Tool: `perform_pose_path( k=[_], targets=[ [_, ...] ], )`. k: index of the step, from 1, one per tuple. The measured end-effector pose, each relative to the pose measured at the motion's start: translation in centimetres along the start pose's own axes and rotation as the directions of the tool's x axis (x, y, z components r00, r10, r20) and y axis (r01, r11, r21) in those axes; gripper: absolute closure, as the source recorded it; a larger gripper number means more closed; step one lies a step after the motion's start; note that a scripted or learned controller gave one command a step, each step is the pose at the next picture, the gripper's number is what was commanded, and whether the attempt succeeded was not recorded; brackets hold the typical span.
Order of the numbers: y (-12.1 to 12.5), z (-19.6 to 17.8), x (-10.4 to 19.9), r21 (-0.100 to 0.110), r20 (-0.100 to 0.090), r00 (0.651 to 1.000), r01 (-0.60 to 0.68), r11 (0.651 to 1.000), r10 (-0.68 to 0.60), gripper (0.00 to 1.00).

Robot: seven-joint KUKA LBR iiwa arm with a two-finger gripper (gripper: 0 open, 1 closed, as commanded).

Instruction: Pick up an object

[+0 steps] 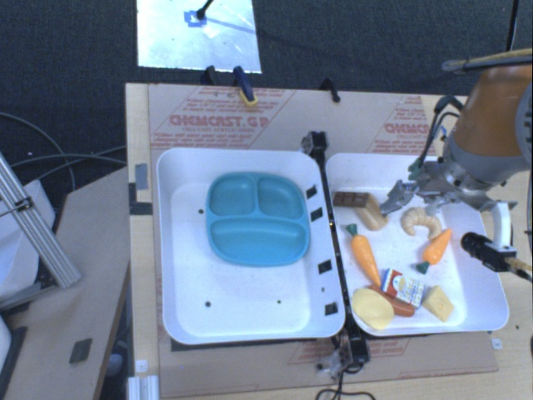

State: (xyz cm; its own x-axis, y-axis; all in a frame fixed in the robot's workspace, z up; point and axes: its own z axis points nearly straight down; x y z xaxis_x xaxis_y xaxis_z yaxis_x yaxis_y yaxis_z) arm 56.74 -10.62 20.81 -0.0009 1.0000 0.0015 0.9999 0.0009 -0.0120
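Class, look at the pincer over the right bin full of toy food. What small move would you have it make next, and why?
Probably lower the pincer straight down. It hangs above the right bin between the chocolate bar and the croissant, with nothing between its fingers, so it has to descend before it can close on anything.

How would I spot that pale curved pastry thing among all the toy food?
Look in the right-hand white bin, in its upper half, just below the grey robot arm's gripper. The pale beige toy croissant lies there, above a short orange toy carrot. It alone is crescent-shaped and ridged.
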Motion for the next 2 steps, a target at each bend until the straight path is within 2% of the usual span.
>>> perform_pose_path(
  k=[1,2],
  targets=[
    [0.3,-0.7,0.0,-0.013,0.001,1.0,0.002,1.0,-0.002,0.0],
    [-0.7,4.5,0.3,-0.009,0.001,1.0,0.0,1.0,0.0,0.0]
  ],
)
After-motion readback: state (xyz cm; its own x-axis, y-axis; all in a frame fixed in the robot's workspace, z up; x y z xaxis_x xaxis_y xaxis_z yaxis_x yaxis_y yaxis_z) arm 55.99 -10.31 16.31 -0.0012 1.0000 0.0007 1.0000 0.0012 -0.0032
